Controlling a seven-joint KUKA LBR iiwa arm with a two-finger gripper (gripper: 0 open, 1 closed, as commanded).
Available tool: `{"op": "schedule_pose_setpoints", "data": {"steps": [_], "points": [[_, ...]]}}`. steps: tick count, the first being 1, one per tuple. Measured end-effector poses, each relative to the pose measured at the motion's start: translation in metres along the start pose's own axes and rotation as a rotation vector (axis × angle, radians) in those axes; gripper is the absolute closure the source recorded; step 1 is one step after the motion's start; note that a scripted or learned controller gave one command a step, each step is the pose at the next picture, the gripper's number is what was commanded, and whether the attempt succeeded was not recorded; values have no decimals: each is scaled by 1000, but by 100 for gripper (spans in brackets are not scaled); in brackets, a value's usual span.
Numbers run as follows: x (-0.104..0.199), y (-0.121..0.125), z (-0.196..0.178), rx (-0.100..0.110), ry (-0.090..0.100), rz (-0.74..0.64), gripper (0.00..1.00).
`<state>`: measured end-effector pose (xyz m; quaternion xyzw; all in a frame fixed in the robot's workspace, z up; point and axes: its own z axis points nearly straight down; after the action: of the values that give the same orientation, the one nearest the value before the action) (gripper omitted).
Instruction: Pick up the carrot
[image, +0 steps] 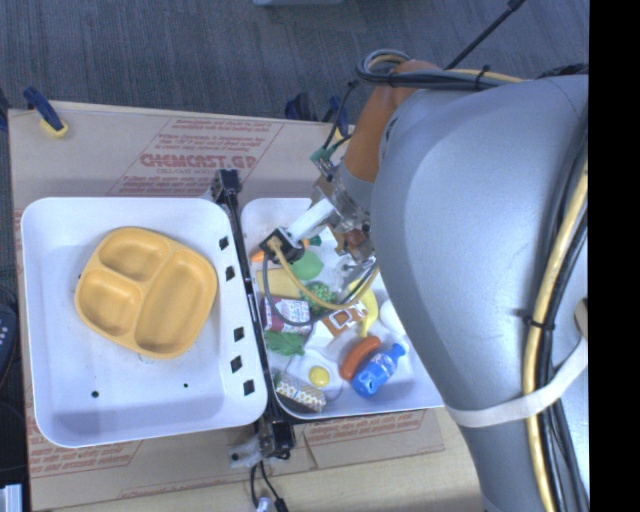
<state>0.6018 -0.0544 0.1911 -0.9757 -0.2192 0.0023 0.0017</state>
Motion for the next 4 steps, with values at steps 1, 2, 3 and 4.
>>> {"op": "schedule_pose_setpoints", "data": {"steps": [1,2,3,4], "points": [[25,-68,1,2,-2,-98,0],[50,-11,0,0,0,-67,0],[-27,-41,0,1,-1,54,0],[16,-31,0,-1,1,-63,0]]}}
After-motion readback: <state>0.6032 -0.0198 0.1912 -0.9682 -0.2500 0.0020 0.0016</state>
